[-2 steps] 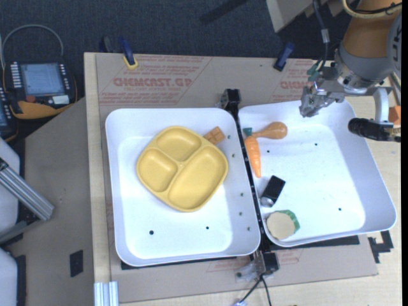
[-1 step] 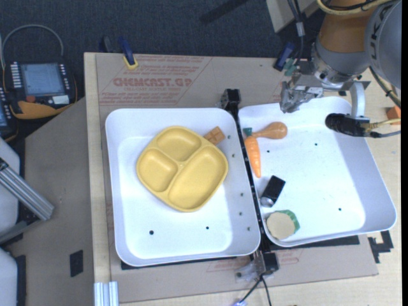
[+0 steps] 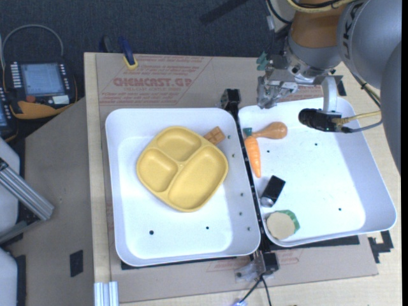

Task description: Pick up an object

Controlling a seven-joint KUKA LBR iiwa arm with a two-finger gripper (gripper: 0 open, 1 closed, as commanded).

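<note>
My gripper [image 3: 269, 98] hangs over the far left corner of the right bin [image 3: 357, 171], with nothing visibly in it. Just in front of it lies a tan gourd-shaped toy [image 3: 271, 131], and an orange carrot [image 3: 254, 156] rests along the bin's left wall. Nearer the front are a small black block [image 3: 273, 189] and a round tan disc with a green rim [image 3: 282, 224]. In the left bin [image 3: 127, 222] sits a yellow divided plate [image 3: 182, 167], with a small brown block [image 3: 215, 135] at its far right edge.
A black device with a yellow cable [image 3: 320, 120] sticks out beside the wrist over the right bin's far side. The grey arm [image 3: 376, 24] fills the upper right. A handheld screen unit [image 3: 39, 85] lies off the bench at far left.
</note>
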